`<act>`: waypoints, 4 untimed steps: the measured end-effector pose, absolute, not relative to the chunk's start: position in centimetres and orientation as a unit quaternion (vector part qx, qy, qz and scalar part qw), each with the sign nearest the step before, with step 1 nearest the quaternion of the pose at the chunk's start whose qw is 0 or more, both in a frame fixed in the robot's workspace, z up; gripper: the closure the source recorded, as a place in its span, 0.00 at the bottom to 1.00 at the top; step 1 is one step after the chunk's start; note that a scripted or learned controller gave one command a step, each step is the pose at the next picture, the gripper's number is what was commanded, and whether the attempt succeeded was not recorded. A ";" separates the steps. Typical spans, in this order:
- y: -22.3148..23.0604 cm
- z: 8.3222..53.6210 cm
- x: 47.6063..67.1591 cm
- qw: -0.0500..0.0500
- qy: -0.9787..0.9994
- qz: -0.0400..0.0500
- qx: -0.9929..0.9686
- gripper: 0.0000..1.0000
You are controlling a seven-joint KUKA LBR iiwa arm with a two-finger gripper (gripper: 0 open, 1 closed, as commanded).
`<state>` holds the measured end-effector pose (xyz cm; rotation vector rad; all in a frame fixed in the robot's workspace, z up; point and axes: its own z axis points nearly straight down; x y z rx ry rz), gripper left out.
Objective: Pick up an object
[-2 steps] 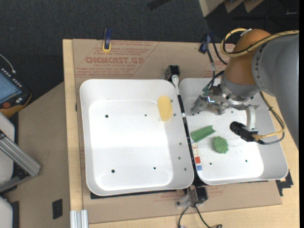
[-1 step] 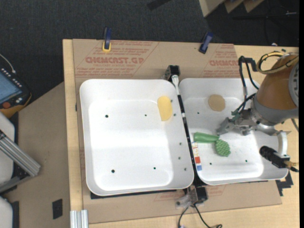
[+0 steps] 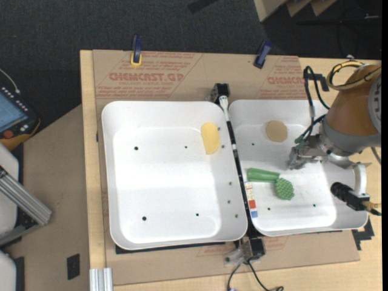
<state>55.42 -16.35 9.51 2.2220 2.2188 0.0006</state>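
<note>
Over the right bin [image 3: 315, 220], seen from the camera above, the hand [image 3: 298, 157] hangs low off the grey arm's wrist, near the bin's middle; its tip is small and dark against the white floor, and I cannot tell whether it is released or clenched, though nothing is seen gripped in it. Just below and to its left lies the likeliest target, a green brush [image 3: 271, 181], flat on the bin floor with a smooth handle pointing left and a knobbly round head at the right end. It looks like light plastic, stiff in the handle and probably springy at the head, so the handle's middle is the better place to close on, across its narrow width; the head could squash and slip. Farther up the same bin sits a tan disc [image 3: 276, 131], apparently thin and flat, hard to get under. Across the divider, the left bin [image 3: 121, 180] holds a yellow piece [image 3: 210, 137] near its right wall, possibly soft, and awkwardly close to that wall.
</note>
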 end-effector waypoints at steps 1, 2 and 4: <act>-21.4 17.1 47.5 0.000 0.704 -0.001 0.710 1.00; -15.5 30.6 48.2 0.007 0.710 0.005 0.704 1.00; -2.3 37.7 48.0 0.002 0.710 0.003 0.704 1.00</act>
